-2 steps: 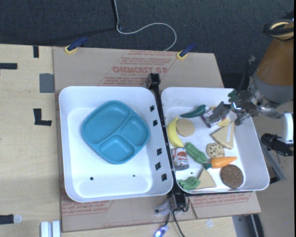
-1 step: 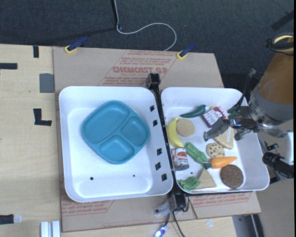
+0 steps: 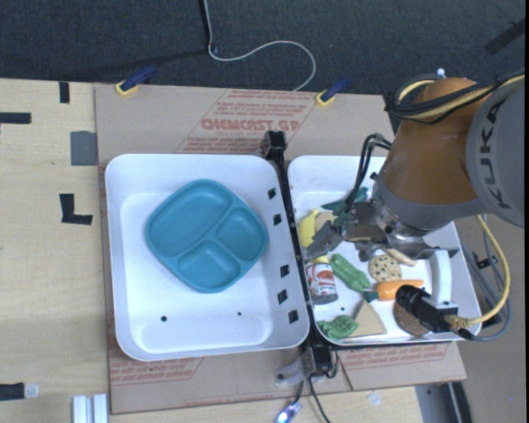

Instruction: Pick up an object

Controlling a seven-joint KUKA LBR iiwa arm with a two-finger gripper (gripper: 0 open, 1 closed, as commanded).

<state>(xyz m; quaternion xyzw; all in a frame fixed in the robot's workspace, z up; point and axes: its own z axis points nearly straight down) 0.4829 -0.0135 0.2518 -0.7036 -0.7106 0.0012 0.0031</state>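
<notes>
- Resting side by side on a cardboard sheet: two shallow white bins, the left bin and the right bin, touching along a black divider.
- Left bin: one blue plate with three compartments, lying flat near the bin's middle, apart from all walls.
- Right bin: a cluster of small toy foods, roughly seven pieces countable, the rest hidden under the arm.
  - One yellow piece, against the divider side.
  - One small can with a red label, just below the yellow piece.
  - One long green vegetable, slanting, just right of the can.
  - One green leafy piece, at the bin's near edge.
  - One tan wedge, touching the leafy piece on its right.
  - One round spotted cookie, under the wrist.
  - One orange piece, just below the cookie.
- One arm, orange and grey, reaching in from the right over the right bin.
- One gripper, low over the right bin, beside the yellow piece and above the green vegetable; whether it is spread or closed cannot be told, and no item is visibly held.
- Two clips at the cardboard's far edge: one left clip, one right clip.
- One white cable looping on the dark surface beyond.
</notes>
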